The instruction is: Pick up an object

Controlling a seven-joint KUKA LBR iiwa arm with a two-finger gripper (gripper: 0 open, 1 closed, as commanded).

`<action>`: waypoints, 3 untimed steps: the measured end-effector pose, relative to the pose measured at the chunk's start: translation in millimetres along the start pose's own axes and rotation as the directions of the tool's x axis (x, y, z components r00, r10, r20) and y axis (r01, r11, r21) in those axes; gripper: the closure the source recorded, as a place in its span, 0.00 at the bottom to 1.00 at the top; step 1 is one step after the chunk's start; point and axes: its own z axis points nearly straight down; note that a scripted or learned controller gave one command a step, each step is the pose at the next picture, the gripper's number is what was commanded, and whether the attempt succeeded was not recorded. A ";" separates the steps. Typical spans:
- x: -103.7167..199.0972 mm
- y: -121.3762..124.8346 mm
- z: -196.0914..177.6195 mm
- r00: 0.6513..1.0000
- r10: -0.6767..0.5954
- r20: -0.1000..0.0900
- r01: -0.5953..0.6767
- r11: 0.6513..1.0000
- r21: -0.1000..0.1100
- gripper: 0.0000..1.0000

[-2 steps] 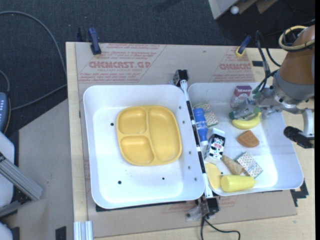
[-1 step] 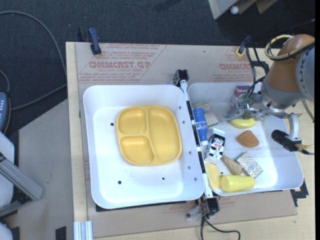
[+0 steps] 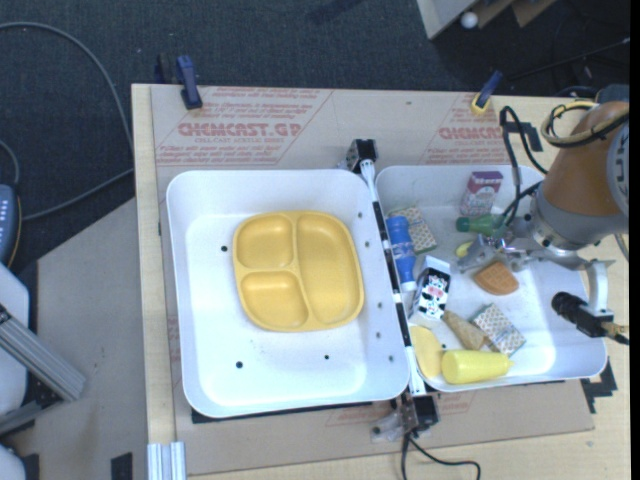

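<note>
My gripper (image 3: 503,256) hangs low in the right bin (image 3: 560,363), reaching in from the right under the grey wrist with its orange band. Directly beneath and touching it in the view lies a brown, bun-like object (image 3: 497,281). A green item (image 3: 478,224) sits just behind the gripper, and a purple-and-white packet (image 3: 485,188) lies farther back. Along the bin's left wall is a blue tube (image 3: 401,248), with a black-and-white cow-patterned item (image 3: 432,293) beside it. Near the front lie a tan stick (image 3: 462,329), a checkered packet (image 3: 498,327) and a yellow cylinder (image 3: 474,366).
The left bin (image 3: 200,268) holds a yellow divided plate (image 3: 298,270). A patterned packet (image 3: 420,233) lies by the blue tube. The bins sit on a cardboard-covered bench with blue clamps (image 3: 187,78) at the back edge.
</note>
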 end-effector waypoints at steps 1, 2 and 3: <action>0.0 0.5 -10.2 1.000 0.001 0.001 -0.001 1.000 -0.002 1.00; 0.0 0.4 -10.0 1.000 0.001 0.000 -0.001 1.000 -0.002 0.00; 2.3 44.4 -0.4 1.000 -0.002 0.001 0.002 1.000 -0.002 0.00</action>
